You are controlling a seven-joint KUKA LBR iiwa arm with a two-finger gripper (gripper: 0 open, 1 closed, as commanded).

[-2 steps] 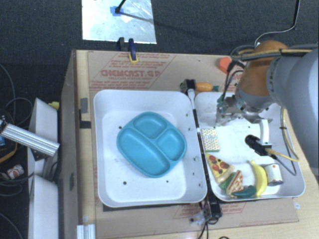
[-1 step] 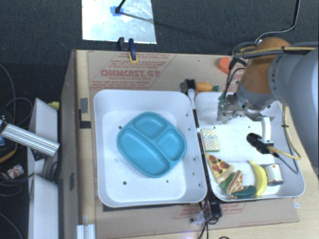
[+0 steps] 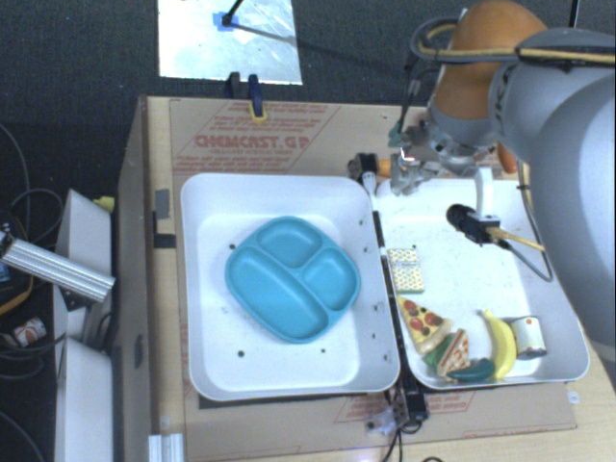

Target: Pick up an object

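Hovered with tool at right bin far-left corner, could not tell its state, stood apart from cracker, pizza slice, banana, can toward near edge, blue plate in left bin

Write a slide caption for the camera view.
Gripper over far corner of right bin; banana at its near edge; blue plate in left bin.

I see bare floor across the middle of the right white bin. A checkered wafer square, toy pizza slice, yellow banana and small pale can crowd its near edge. A light-blue divided plastic plate takes the centre of the left white bin, with its margins free.
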